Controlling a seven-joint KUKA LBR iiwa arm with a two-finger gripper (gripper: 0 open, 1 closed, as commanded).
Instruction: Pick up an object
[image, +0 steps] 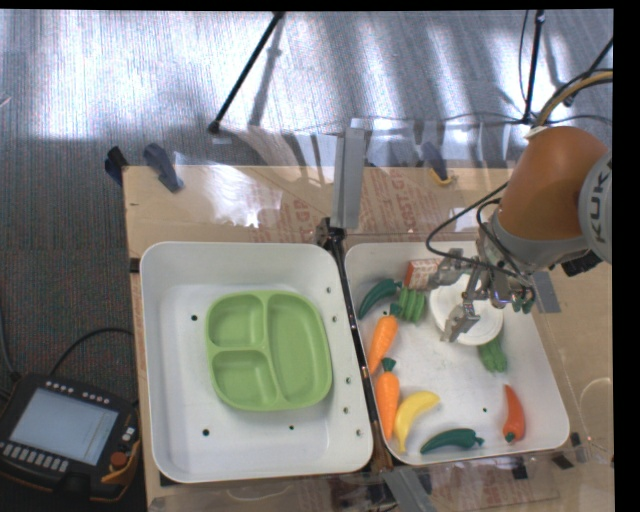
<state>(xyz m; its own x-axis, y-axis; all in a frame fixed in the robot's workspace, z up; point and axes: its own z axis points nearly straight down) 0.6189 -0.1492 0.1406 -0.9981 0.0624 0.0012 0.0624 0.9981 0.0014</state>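
Reaching into the right bin (556, 400), the hand (466, 322) hangs empty, fingers parted, over a white disc (475, 312); next it must drop and close.

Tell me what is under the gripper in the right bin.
Under the gripper lies a white round plate, with a green toy vegetable at its near edge. The gripper and wrist hide part of the plate.

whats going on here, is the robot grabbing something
A robot arm reaches in from the right, its gripper hanging over the right bin, above a white disc. Nothing shows between its fingers yet. Toy vegetables lie around it: two carrots, a banana and green peppers. The left bin holds a green divided plate.
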